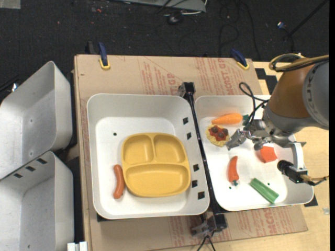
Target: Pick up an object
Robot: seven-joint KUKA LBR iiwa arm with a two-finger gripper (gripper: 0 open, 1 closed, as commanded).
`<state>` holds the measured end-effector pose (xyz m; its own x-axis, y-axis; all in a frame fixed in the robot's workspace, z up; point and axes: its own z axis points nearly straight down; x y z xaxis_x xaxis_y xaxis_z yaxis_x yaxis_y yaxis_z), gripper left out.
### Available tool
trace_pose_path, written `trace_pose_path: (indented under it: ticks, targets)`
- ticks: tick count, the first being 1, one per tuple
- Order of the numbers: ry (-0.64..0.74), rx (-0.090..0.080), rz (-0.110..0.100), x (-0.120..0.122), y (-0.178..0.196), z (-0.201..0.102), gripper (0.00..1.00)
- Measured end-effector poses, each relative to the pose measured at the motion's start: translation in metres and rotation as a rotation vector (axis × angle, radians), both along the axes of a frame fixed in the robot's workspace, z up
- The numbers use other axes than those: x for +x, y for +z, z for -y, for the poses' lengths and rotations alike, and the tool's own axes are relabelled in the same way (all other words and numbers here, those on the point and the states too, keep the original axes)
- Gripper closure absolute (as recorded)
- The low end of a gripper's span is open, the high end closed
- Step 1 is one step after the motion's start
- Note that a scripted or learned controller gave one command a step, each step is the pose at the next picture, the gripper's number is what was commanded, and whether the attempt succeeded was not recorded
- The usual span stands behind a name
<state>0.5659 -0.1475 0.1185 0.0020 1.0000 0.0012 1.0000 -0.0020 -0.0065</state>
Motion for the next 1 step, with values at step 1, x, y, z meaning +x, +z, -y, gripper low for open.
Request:
trace_pose_path:
  ticks: [1]
  targets:
    - [0.001, 0.000, 0.003, -0.0006, -0.0280, -0.0006, 0.00]
